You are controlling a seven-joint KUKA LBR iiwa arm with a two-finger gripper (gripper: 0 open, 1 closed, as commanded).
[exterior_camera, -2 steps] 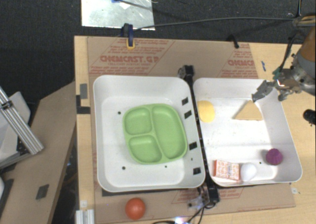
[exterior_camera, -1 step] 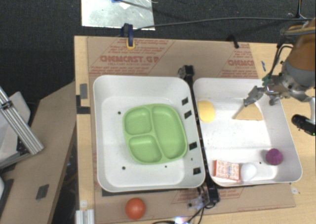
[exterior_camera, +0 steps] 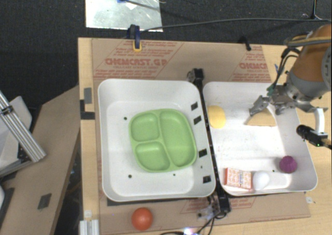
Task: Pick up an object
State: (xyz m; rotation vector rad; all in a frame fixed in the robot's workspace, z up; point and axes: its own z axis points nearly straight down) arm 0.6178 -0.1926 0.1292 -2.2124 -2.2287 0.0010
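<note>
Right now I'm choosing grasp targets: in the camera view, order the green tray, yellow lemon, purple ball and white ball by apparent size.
1. Green tray
2. Yellow lemon
3. Purple ball and white ball look alike; not ranked.

left bin point(exterior_camera: 111, 125): the green divided tray point(exterior_camera: 162, 139) takes up its middle; bare white floor runs as a band all round it, widest along the far and left sides
right bin point(exterior_camera: 303, 174): its middle floor is open between the things
right bin, far left: a yellow object point(exterior_camera: 217, 116) sits near the divider
right bin, far side: a tan wedge point(exterior_camera: 261, 119) lies just below the jaws, with the arm point(exterior_camera: 310, 70) over the far right corner
right bin, near wall: a red-and-white packet point(exterior_camera: 238, 178) and white ball point(exterior_camera: 261, 180) touch; a purple ball point(exterior_camera: 288, 164) is apart to the right
divider point(exterior_camera: 203, 140): black clips between the bins
bench point(exterior_camera: 171, 213): an orange ball point(exterior_camera: 142, 218) lies on the near strip
</note>
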